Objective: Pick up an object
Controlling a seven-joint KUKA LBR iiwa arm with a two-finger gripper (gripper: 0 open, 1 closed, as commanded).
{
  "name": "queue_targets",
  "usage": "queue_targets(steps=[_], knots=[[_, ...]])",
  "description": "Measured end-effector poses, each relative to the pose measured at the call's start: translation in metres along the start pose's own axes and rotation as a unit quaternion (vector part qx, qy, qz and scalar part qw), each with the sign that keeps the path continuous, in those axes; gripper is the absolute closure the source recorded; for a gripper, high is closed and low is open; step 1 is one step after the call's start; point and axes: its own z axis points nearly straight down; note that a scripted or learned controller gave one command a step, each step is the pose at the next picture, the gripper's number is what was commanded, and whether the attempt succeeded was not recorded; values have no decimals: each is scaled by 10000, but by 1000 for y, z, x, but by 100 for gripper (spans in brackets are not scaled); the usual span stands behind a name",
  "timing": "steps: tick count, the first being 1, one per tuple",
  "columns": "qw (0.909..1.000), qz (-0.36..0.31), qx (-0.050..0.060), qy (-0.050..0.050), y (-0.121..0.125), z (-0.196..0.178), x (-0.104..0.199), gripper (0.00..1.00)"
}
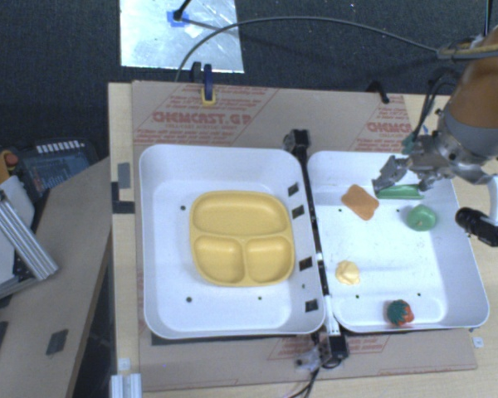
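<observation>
— Where's there room in the right bin (448,305)?

— The middle of its floor is open, between the pale yellow lump (347,272) by the inner wall and the green ball (421,217) near the outer side. The orange piece (360,201) and the green bar (397,192) crowd the far end, right under the end effector (407,175).

— And the near corner?

— A red-and-green ball (399,312) sits close to the front wall.

— The left bin (162,305)?

— The yellow divided tray (237,237) takes its centre; only a margin runs around it.

One fixed camera looks down at a slant on the bench (124,247). Both bins (162,181) fill the frame's middle; the arm (481,98) enters at upper right.
</observation>
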Motion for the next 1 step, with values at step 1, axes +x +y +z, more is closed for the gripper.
queue_targets(steps=[1], knots=[[10000, -25, 16, 12, 4, -2, 47, 100]])
